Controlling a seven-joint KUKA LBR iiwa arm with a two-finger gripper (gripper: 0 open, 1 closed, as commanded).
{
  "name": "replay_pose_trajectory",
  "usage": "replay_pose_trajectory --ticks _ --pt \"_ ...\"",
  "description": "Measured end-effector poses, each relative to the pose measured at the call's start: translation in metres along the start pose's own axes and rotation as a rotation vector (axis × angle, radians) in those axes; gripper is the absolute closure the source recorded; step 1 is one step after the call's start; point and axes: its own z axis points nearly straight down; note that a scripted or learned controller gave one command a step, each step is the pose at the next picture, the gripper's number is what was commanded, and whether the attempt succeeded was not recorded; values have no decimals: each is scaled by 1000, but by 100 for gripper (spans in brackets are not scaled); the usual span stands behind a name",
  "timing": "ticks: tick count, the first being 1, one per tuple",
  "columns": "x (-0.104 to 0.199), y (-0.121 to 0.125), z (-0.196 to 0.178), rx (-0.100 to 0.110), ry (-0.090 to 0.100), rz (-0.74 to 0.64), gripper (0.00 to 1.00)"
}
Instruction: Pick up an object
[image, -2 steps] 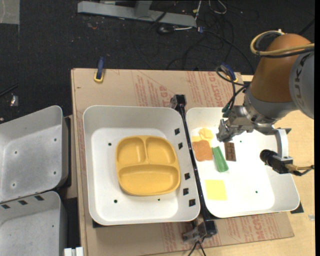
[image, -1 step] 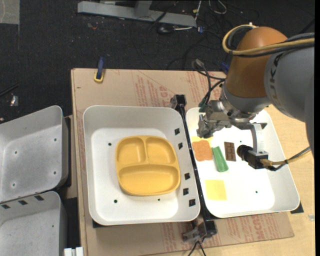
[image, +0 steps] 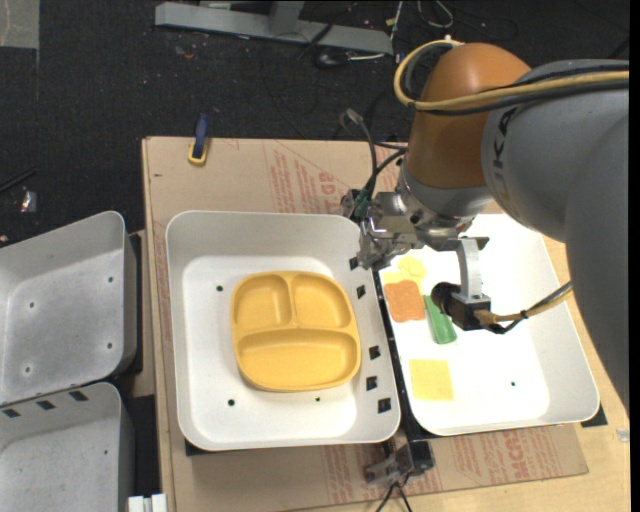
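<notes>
End effector (image: 393, 240) nr orange block (image: 405, 300), poss. touching.

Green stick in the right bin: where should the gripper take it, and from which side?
Probably its lower half, across the narrow width, coming straight down. The green stick lies flat in the right bin, long and slim; its lower end has bare floor on both sides, while an orange piece sits close beside its upper end.

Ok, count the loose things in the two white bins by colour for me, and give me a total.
Yellow: 3 (divided plate, flat square, small pale piece)
Orange: 1 (orange slab)
Green: 1 (green stick)
Total: 5
</notes>
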Motion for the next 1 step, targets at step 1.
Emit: replay_pose_trajectory --ticks 1 --pt "49 10 11 1 0 0 100"
